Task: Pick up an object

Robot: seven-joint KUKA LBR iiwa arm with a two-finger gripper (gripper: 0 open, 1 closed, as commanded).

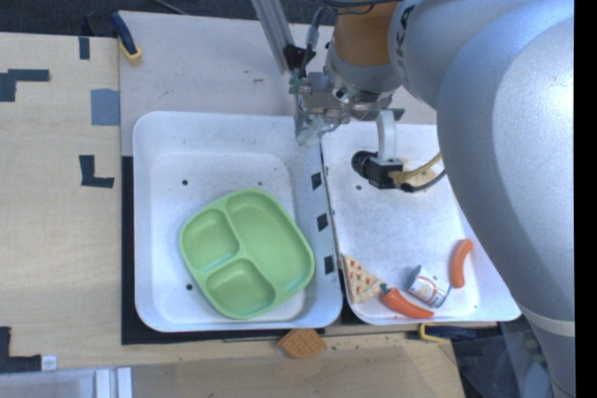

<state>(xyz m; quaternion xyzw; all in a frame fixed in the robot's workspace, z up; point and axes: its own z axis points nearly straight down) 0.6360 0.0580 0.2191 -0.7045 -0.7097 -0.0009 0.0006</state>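
green plate (247, 252): a three-compartment tray, laid flat in the near half of the left bin, its near-right edge pushed up against the bin's wall.
waffle wedge (359, 278): a tan, grid-patterned triangle, parked in the near-left corner of the right bin, right by the wall shared with the other bin.
carrot (406, 303): an orange stick with a bit of green at its left end, laid along the right bin's near wall, just beside the wedge's tip.
small can (429, 286): tipped on its side, white with a dark and orange label, found touching or almost touching the carrot on its far side.
orange sausage (459, 263): a short curved piece, set roughly upright in the view just right of the can.
hand (311, 128): hung over the far end of the seam where the two bins meet, well apart from all the pieces above. Open or closed can't be told from this angle, honestly.
arm (504, 107): reached in from the right, grey with the orange band up top, so a good chunk of the right bin's far side is covered.
left bin (149, 200): white, shallow, speckled with a few dark dots.
right bin (401, 219): same kind, butted against the left one.
brown biscuit (300, 343): left outside on the counter (56, 228), just in front of the bins' shared corner.
clamp (126, 36): blue and yellow, clipped at the far-left corner of the pale board.
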